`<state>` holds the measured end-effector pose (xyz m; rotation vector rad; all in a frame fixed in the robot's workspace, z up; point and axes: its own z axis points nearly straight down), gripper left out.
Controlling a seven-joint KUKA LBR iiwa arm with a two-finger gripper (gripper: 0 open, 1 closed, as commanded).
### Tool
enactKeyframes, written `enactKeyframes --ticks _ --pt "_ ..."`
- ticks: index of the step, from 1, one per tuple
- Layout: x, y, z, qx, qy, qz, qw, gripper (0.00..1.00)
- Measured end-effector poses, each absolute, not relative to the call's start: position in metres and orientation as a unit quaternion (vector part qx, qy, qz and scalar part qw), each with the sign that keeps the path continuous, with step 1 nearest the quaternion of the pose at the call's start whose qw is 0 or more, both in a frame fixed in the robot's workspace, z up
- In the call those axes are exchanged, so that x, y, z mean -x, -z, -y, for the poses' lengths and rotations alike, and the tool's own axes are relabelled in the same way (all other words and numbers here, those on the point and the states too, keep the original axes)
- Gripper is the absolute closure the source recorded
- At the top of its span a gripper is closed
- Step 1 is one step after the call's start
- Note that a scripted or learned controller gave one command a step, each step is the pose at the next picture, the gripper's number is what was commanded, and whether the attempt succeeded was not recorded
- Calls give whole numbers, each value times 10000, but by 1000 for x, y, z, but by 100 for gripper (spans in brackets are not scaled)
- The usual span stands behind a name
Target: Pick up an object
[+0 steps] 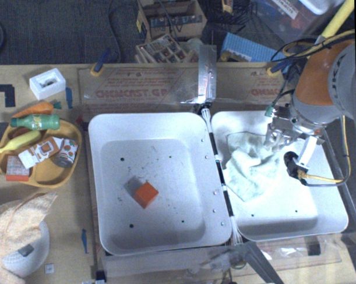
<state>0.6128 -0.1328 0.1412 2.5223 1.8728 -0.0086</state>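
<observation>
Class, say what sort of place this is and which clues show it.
Most likely a robotics lab bench: a robot arm reaches over a white bin with a pale cloth, a second bin holds an orange block, and cables clutter the floor behind.
</observation>
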Motion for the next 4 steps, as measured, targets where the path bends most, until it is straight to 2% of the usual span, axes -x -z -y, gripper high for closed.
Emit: enactKeyframes --ticks 1,2,3,4 --pt "-613 -141 133 -8028 28 -5962 -1 0" --pt "-614 -88 150 -7346 -23 -6785 15 0" --pt "-633 -88 143 -6820 -20 -7313 52 0" --pt "-655 -88 108 -6494 -21 -7605 55 0"
